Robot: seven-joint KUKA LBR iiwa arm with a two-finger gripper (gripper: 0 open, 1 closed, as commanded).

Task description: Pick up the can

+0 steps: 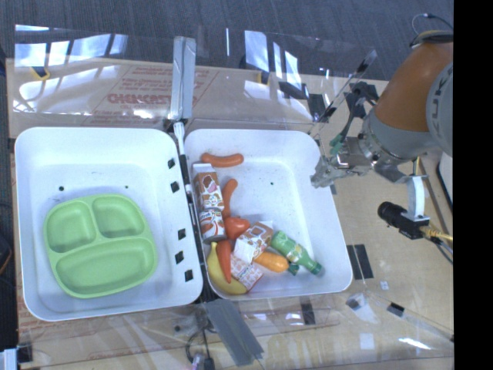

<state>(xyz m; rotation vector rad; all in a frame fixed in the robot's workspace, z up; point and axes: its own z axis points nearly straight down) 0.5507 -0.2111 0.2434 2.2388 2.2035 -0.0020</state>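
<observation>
Above the right bin's three-o'clock rim hangs the gripper; whether it holds anything I cannot tell. Nine o'clock of it, the brown can lies ungrasped, so picking remains.

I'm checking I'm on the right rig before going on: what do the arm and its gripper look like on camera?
The arm is bulky and rounded: a broad orange band above a grey wrist section. Below it sits a small grey metal gripper on a bracket with thin rods and dark cables around it. A black cylindrical part with a white bracket hangs nearby, trailing a yellowish cable.
</observation>
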